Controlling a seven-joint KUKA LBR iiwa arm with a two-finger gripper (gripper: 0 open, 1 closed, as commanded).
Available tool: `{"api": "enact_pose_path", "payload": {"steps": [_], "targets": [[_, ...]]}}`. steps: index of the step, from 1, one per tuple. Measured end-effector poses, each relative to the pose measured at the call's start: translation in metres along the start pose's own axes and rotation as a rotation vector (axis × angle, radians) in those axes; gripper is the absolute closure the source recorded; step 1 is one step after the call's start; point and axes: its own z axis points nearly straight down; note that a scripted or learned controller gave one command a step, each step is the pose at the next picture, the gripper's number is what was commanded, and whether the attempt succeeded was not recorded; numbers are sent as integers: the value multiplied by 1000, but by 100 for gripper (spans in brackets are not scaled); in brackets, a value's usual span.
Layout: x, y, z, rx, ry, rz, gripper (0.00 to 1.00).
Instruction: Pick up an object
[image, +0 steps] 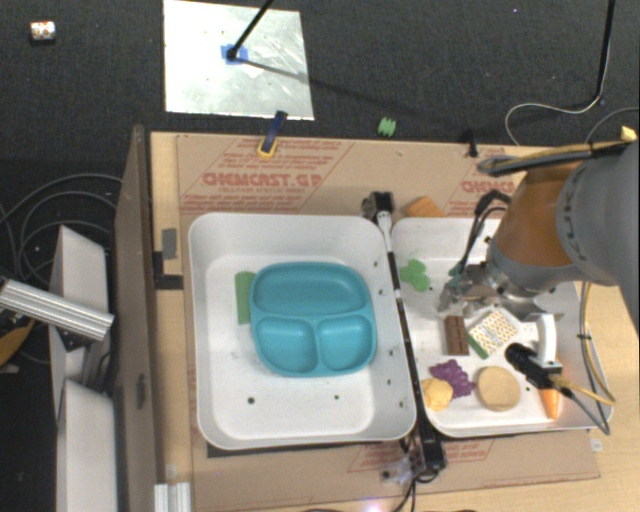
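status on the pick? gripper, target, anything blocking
Gripper low in the right bin, fingers unclear. Brown bar just below it, not seen held. Checkered block and green piece close by. Teal divided plate in the left bin.

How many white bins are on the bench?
2. The left bin holds a blue tray; the right bin holds small objects under the gripper.

Two white bins (215, 300) (425, 235); one blue plate (312, 318); one purple grape bunch (455, 376)
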Motion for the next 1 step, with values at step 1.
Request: {"api": "enact_pose_path", "payload": {"steps": [1], "targets": [[69,17,-140,-7,1,-7,100]]}}
